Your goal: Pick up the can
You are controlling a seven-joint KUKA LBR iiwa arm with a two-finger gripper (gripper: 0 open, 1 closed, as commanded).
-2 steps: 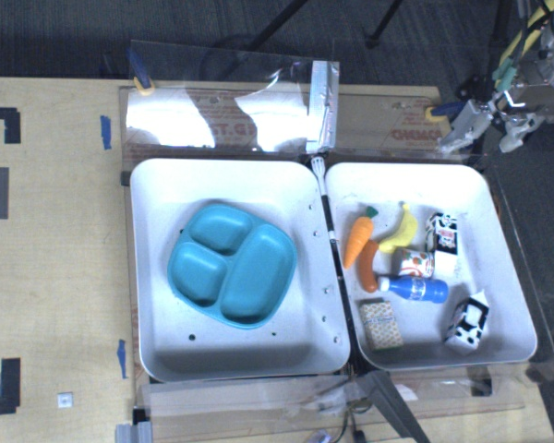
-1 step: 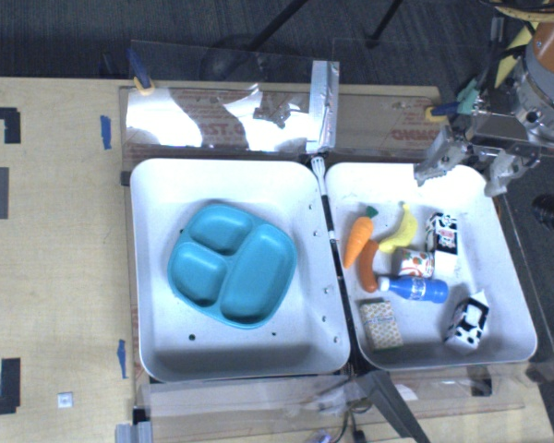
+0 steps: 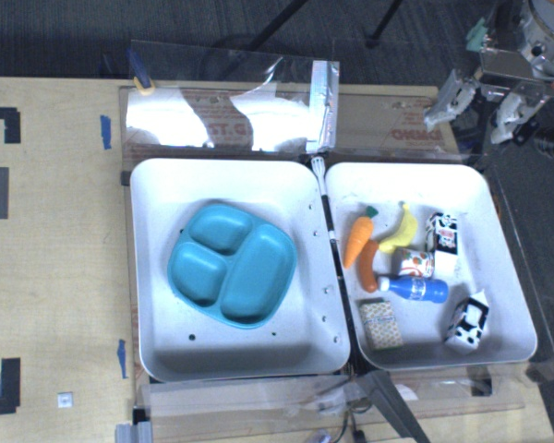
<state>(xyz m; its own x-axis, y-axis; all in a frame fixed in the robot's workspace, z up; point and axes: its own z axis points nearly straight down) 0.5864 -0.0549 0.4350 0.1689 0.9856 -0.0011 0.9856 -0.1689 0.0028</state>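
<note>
two white bins sat side by side on the tabletop (image 3: 46, 275). the left bin (image 3: 157, 192) held one thing — a blue three-part plate (image 3: 233, 263), lying near its middle.

the right bin (image 3: 471, 187) held eight things, counted: one can (image 3: 414, 266), one carrot (image 3: 358, 238), one banana (image 3: 402, 229), one sausage (image 3: 368, 266), one blue-and-white bottle (image 3: 417, 290), one speckled sponge (image 3: 381, 324) and two black-and-white cartons. the can, small with a red-and-white label, lay near the bin's middle, crowded on most sides: the banana was just beside it at 11 o'clock, the sausage at 9 o'clock, the bottle touching or nearly touching it at 6 o'clock, and the upper carton (image 3: 443, 238) close at 2 o'clock. the carrot lay further off at 10 o'clock, past the sausage. the sponge sat at 7 o'clock from the can, below the bottle, and the lower carton (image 3: 468, 322) stood apart at 5 o'clock, near the bin's lower right corner.

the pincer (image 3: 480, 118) hung outside the bins, at about 1 o'clock from the can, above the right bin's far rim and well apart from everything inside — its two pale fingers (image 3: 443, 104) stood spread, with nothing between them. behind the bins a clear plastic sheet (image 3: 222, 109) caught bright glare, and dark tripod legs (image 3: 305, 7) crossed the floor beyond.
</note>
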